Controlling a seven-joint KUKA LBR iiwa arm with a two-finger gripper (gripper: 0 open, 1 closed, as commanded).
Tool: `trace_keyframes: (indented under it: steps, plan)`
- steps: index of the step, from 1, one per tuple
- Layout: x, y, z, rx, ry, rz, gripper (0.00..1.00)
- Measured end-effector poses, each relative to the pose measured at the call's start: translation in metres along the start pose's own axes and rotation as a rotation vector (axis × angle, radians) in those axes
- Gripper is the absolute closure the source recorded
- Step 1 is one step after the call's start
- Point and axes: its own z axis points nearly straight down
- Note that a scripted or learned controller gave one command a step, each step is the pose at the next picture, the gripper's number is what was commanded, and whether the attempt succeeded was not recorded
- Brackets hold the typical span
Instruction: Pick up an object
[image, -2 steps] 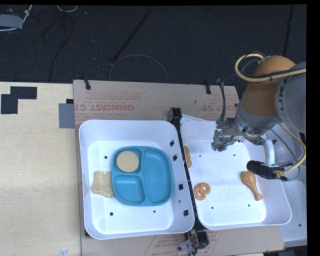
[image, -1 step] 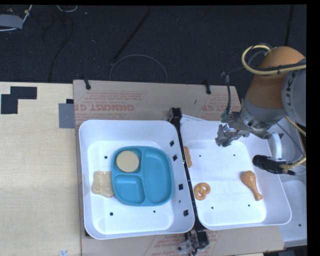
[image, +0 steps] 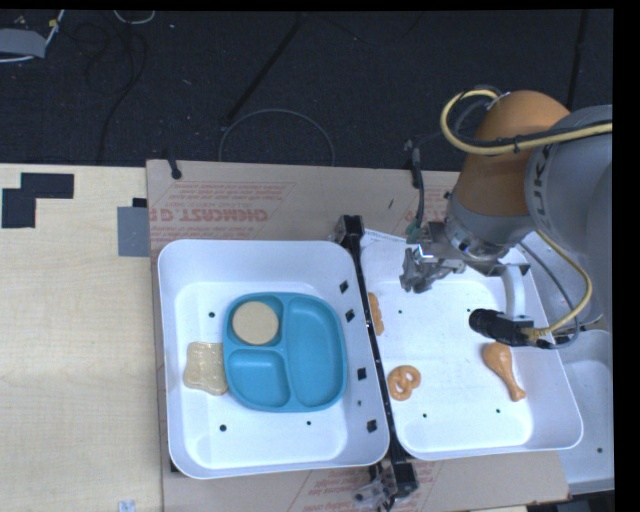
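Metal gripper (image: 418, 274), which I cannot judge as open or closed, over the right-hand shallow white bin (image: 460, 425); the tan pretzel-shaped toy (image: 404, 382) lies toward the view's lower edge from it.

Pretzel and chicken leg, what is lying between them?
Nothing. In the camera view, the white floor of the right bin is bare between the pretzel and the chicken leg.

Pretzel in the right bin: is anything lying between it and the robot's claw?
Nothing visible does. The gripper hangs over the back of the right bin, and the pretzel lies nearer the front, with bare white floor between them. The drumstick lies off to the side, apart from the pretzel.
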Motion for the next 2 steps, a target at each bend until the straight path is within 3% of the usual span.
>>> trace_keyframes:
  steps: [2]
  plan:
    - [0.099,0.012,-0.017,-0.002,0.0,-0.002,1.0]
